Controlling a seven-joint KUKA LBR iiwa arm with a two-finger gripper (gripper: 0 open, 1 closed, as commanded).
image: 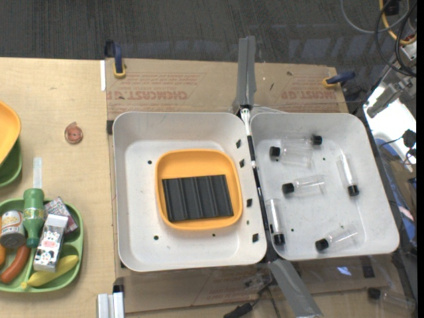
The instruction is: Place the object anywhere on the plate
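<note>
Camera view: the brown cardboard sheet (156, 88) under the bins carries red print, upside down from here, that looks like "CHEMCAST GP".

The left shallow white bin (132, 177) holds the orange rounded-square plastic plate (197, 162), which carries a dark grey ribbed slab (199, 198).

The right shallow white bin (371, 177) holds the clear plastic tubes with black caps (305, 186), lying flat and scattered, none on the plate. The middle one lies nearly crosswise with its cap towards the plate. Another by the dividing wall runs lengthwise, cap towards the near edge.

I cannot tell whether the gripper is released or clenched.
</note>
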